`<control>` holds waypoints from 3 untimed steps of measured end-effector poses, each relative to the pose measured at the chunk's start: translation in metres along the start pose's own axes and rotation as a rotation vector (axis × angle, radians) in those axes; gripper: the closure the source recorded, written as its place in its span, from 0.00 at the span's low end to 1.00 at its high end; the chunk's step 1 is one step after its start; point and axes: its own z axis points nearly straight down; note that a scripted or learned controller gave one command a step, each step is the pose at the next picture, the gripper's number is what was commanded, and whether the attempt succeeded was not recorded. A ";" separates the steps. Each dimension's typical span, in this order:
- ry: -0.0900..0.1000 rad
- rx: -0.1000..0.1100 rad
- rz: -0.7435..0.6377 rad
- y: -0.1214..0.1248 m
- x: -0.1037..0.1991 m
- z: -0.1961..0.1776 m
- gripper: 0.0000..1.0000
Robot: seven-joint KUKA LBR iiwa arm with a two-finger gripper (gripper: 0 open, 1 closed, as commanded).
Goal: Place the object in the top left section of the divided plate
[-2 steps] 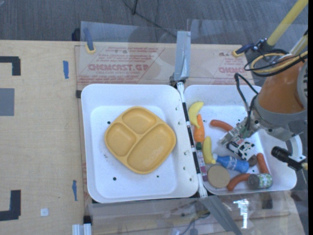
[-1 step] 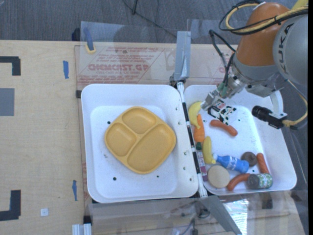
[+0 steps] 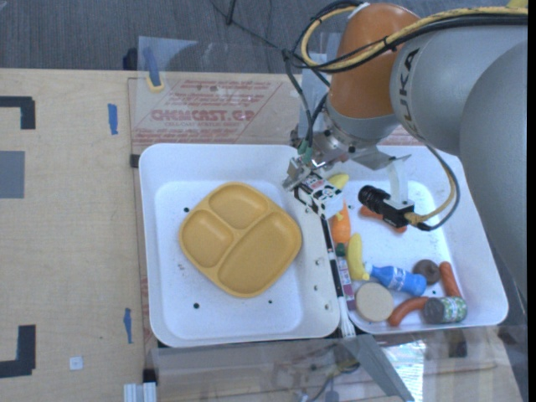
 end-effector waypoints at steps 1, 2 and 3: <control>-0.004 -0.008 -0.170 -0.003 0.086 0.056 1.00; -0.001 -0.001 -0.217 0.041 0.103 -0.026 1.00; -0.001 -0.006 -0.078 -0.026 0.112 0.067 1.00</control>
